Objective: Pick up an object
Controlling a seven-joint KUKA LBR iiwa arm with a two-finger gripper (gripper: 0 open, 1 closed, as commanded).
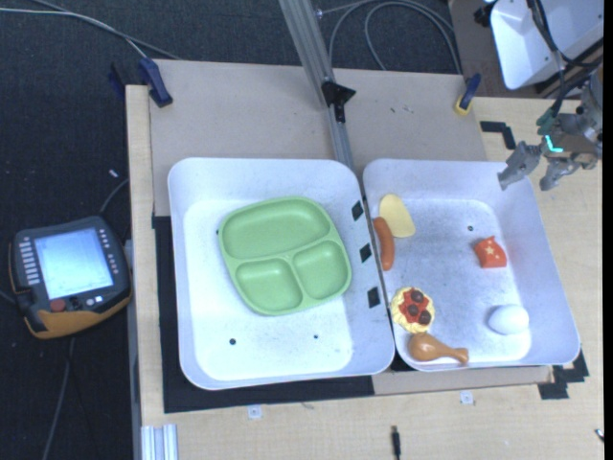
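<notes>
My gripper point(536, 172) hangs over the far right corner of the right bin point(536, 209), its two grey fingers spread apart with nothing between them. Lying in that bin are a red piece point(490, 253), a white egg point(508, 319), a drumstick point(438, 350), a small pizza slice point(414, 308), a sausage point(385, 241) and a yellow piece point(397, 215). The red piece lies nearest, below and left of the gripper.
The left bin point(192, 286) holds a green divided plate point(285, 254). A metal pole point(311, 36) slants down to the gap between the bins. A teach pendant point(67, 274) lies off the bench at left. Blue clamps point(153, 82) grip the board's far edge.
</notes>
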